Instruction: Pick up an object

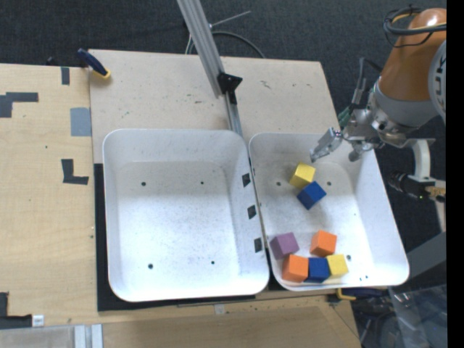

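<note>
Looking down from the camera view, you have these readings:

Arm: you see the grey arm with its orange band reaching in from the right, its wrist above the far right corner of the right bin (377, 194).

Tool: your tool (335, 145) hangs over the far part of the right bin, slanting down and to the left. One thin finger (322, 149) points toward the blocks; you see nothing between the fingers. How wide they stand apart is not something you can tell from here.

Nearest blocks: a yellow block (303, 174) lies just below and left of the tool tip, apart from it. A blue block (312, 194) touches the yellow one on its near side.

Front cluster: along the near wall of the right bin you have a purple block (283, 244), an orange block (323, 242), a second orange block (295, 267), a second blue block (318, 268) and a second yellow block (337, 264), the last three side by side in a row.

Left bin: the left bin (116, 165) sits beside the right one on the worktop (145, 85), their rims touching.

Worktop extras: a metal rail (205, 38) runs at a slant from the top edge to the gap between the bins. A small blue and yellow clamp (93, 63) lies at the far left corner of the worktop.
</note>
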